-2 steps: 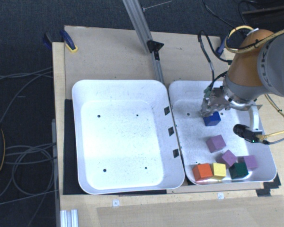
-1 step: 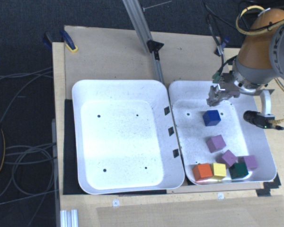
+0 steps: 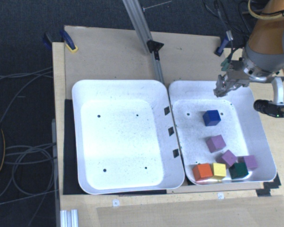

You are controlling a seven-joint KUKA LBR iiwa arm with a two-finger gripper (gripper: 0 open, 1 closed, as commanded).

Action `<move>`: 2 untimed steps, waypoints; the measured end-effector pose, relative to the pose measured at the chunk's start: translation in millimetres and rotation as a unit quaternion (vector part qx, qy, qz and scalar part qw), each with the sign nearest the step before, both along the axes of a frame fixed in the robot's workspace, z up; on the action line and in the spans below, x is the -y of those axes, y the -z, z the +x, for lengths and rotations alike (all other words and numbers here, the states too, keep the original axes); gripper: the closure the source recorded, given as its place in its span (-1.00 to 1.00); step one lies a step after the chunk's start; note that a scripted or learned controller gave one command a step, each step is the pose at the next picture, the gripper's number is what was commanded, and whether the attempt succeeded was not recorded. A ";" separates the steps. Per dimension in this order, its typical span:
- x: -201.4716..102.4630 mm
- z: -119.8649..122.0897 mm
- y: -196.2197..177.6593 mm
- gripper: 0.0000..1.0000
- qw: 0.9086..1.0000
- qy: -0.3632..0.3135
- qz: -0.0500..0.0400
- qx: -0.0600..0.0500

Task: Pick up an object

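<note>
Nothing had been picked up as far as I could judge: the gripper [image 3: 223, 90] hung over the far rim of the right bin [image 3: 261, 136], above and beside the blue cube [image 3: 211, 117], apart from every block. Whether it was open or closed I could not tell. The whole grasp remained.

I counted seven blocks in that bin: one blue, three purple, one orange, one yellow, one green. The left bin [image 3: 80, 126] held none.
</note>
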State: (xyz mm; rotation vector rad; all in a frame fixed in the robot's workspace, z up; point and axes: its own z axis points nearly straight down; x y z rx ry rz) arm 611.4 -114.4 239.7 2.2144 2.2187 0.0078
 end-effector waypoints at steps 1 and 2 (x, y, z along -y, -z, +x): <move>-0.3 1.5 -37.7 1.00 1.000 0.000 0.000 0.000; -54.5 -11.2 -35.2 1.00 1.000 -0.002 0.002 -0.006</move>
